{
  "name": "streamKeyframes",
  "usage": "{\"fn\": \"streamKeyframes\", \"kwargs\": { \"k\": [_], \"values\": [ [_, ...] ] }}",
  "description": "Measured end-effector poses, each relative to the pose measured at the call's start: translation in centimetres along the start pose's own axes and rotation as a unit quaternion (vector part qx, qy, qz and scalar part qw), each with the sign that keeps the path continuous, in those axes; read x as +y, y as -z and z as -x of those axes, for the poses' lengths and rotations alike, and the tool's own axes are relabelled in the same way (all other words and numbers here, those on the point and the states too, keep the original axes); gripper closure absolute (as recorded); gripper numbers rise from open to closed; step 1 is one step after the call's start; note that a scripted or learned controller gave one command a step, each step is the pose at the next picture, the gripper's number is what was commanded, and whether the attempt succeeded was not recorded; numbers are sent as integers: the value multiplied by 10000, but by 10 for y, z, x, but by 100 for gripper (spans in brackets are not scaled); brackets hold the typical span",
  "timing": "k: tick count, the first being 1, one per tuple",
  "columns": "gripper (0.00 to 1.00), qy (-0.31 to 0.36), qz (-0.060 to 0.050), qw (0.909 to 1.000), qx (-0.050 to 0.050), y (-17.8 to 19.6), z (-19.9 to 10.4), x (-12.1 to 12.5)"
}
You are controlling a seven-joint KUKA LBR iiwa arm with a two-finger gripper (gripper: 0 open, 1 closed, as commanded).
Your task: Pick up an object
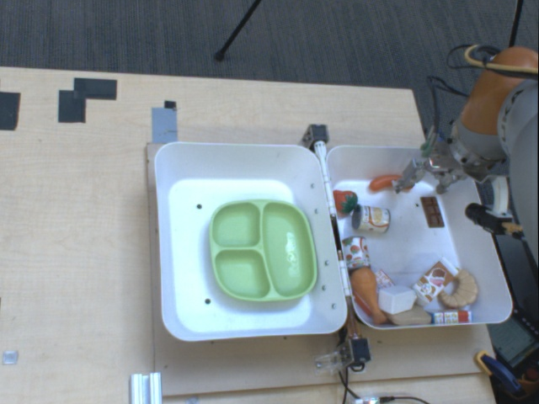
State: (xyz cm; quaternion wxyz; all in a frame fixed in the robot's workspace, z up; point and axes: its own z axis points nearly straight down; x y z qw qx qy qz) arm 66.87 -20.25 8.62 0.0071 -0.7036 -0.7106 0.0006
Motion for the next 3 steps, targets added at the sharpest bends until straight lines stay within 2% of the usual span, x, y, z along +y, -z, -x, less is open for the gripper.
{"fn": "streamKeyframes", "kwargs": {
  "k": [1, 2, 3],
  "values": [
    [0, -19, 63, 10000, -30, -2, 1, -49],
    [100, 2, 95, 9999, -51, 11, 1, -47],
    [100, -16, 92, 9999, -46, 134, -72, -25]
  ]
}}
